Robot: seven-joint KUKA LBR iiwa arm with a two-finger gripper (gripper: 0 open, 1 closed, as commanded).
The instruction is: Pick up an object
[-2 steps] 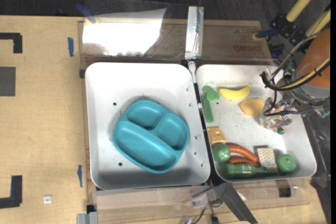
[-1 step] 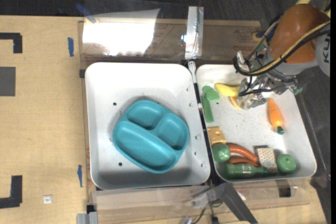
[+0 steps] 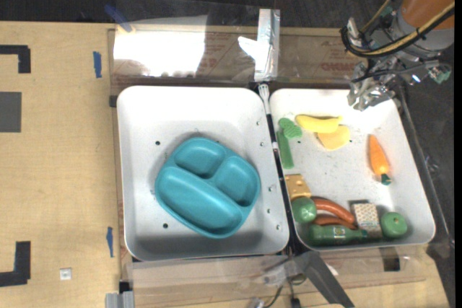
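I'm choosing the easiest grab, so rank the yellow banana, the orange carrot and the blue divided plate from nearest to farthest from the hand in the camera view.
1. Yellow banana, at the far end of the right bin, just left of and below the hand.
2. Orange carrot, by the right bin's right wall, slightly farther.
3. Blue divided plate, in the left bin, clearly farthest.

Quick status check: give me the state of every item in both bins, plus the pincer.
Pincer: above right bin's far edge, nothing seen in it.
Teal divided plate: upright in left bin, compartments bare.
Banana: lying flat, right bin.
Carrot: lying flat, apart from other items.
Green pod: lying along divider.
Front pile: toys touching, crowded.
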